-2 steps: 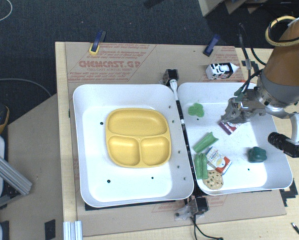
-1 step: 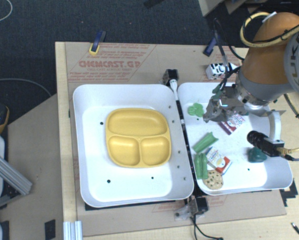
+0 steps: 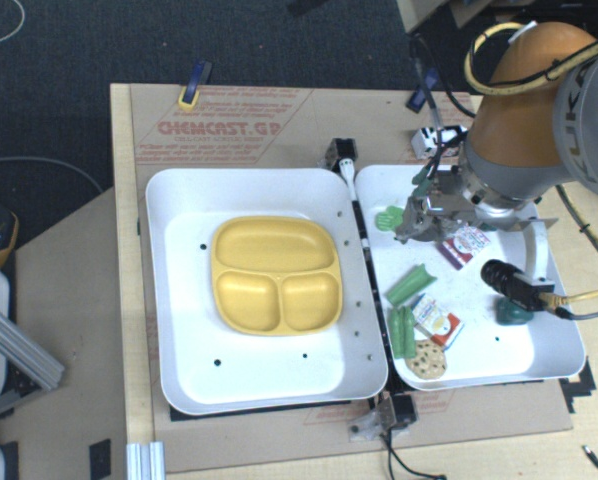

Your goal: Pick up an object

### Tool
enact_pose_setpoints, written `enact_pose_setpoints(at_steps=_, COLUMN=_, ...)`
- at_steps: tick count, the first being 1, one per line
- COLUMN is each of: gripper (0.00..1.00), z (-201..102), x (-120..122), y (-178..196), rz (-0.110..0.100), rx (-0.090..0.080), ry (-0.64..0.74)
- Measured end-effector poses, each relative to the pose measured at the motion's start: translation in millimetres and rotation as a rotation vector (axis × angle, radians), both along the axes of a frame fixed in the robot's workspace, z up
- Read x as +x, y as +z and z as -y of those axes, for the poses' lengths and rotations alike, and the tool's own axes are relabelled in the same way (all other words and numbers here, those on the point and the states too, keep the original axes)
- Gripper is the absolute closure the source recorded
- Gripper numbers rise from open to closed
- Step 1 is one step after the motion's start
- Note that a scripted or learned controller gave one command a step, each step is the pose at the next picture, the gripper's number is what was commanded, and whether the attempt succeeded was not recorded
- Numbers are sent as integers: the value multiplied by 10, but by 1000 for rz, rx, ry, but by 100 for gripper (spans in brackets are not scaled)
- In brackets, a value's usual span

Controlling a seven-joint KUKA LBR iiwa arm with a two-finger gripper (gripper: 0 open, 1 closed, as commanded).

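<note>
The right bin holds several small items. A green piece lies at its far left, with a green pea pod and a long green piece nearer the front. A round cookie and a red-and-white packet lie at the front left. My gripper hangs low over the far left part of this bin, just right of the green piece. Another red-and-white packet lies beside it, partly under the wrist. A teal object sits at the right.
The left bin carries a yellow divided plate. A black divider strip runs between the bins. A black fitting on a yellow cable hangs over the right bin. The bulky grey and orange arm covers the bin's far right corner.
</note>
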State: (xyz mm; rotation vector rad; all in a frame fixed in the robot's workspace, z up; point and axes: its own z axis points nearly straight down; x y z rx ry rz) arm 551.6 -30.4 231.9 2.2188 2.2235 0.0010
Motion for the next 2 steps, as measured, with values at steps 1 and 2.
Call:
enact_pose_setpoints(at_steps=1, gripper=100, z=139, x=-9, y=4, rz=0, rx=-1, ry=-4)
enact_pose_setpoints(at_steps=2, gripper=100, z=89, x=-74, y=18, rz=-3, rx=1, ry=-2)
